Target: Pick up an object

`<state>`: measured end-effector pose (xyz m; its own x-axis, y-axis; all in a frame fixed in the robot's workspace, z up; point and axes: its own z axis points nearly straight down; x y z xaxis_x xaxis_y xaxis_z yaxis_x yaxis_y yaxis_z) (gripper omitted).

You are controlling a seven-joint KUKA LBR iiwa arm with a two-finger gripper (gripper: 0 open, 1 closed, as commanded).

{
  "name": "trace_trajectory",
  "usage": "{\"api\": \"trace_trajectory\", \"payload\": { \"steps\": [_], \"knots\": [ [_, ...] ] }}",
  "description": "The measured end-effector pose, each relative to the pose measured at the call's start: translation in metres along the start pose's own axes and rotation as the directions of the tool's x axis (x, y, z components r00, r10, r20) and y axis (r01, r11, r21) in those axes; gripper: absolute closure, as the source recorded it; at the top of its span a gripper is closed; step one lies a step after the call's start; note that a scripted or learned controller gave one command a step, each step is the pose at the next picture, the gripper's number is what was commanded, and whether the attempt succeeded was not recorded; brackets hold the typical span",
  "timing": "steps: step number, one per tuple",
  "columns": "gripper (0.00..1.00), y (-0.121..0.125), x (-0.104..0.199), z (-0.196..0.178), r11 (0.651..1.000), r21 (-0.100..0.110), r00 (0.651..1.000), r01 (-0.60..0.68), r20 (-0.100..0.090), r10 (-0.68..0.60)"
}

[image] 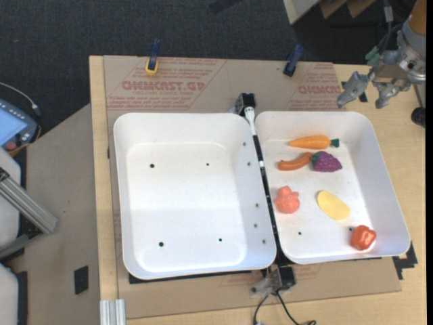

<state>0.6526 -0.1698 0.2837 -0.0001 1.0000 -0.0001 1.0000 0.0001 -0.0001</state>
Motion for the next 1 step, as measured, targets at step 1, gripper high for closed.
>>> {"api": "trace_trajectory", "payload": {
  "steps": [1],
  "knots": [
    [0.00, -0.0232, 0.0237, 0.0510, 1.000, 0.006, 1.000, 0.001, -0.002, -0.001]
  ]
}}
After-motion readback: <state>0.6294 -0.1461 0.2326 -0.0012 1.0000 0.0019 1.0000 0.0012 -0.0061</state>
